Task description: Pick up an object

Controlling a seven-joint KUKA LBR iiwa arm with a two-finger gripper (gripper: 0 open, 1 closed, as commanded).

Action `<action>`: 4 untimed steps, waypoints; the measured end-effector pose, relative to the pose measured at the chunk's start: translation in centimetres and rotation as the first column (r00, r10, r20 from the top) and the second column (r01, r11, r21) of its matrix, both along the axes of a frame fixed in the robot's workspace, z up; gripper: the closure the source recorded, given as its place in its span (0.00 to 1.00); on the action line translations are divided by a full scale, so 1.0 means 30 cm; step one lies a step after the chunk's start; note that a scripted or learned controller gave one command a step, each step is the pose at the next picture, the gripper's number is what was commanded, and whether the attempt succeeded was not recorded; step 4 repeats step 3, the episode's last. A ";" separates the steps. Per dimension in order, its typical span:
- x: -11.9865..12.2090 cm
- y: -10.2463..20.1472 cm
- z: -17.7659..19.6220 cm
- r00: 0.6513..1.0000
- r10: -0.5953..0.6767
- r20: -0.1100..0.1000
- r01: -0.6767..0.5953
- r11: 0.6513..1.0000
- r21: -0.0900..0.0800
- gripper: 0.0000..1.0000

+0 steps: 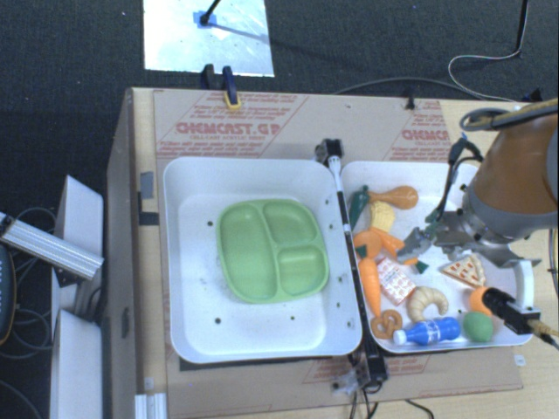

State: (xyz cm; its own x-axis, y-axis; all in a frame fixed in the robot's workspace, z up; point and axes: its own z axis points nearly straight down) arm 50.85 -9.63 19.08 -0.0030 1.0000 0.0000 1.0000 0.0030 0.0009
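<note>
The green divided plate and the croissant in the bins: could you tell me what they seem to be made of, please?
Green divided plate: probably moulded plastic, matte, with an even pale green colour and soft rounded compartment ridges. Croissant: likely toy plastic, with a smooth uniform tan surface and a slight sheen, though the material is uncertain at this size.

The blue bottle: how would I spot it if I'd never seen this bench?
Look at the right white bin, the one crowded with toy food. Follow its near edge to where a small bottle lies on its side, between a pretzel and a green ball. It is the bin's one blue thing, with a white label.
</note>
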 end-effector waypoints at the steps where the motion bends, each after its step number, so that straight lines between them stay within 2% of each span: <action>1: 0.165 -0.006 -0.355 1.000 -0.001 0.001 0.001 1.000 0.000 0.00; 2: 0.167 -0.006 -0.320 1.000 0.000 0.002 0.000 1.000 0.000 1.00; 3: 0.364 0.160 -0.017 1.000 0.002 0.004 -0.002 1.000 0.000 1.00; 4: 0.364 0.160 -0.017 1.000 0.002 0.004 -0.002 1.000 0.000 1.00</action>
